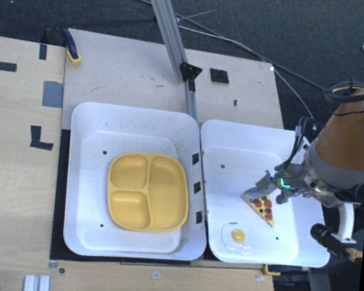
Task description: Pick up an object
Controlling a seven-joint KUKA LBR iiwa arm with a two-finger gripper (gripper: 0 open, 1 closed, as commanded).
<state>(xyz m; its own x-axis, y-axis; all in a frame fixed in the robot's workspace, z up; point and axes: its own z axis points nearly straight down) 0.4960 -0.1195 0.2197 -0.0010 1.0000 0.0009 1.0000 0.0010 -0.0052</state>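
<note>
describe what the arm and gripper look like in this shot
The arm is a thick rounded body with a broad orange band over a grey section near the wrist. Thin dark cables loop over its top. The gripper is small, of dark grey metal, with a tiny teal light glowing on it. A black fitting with a white link sticks out below the wrist.

The pizza slice (263, 207) lies directly under the fingers (263, 185). The fried egg (237, 236) sits below-left of them, apart. Left and above, the right bin's floor (236, 155) lies open.
</note>
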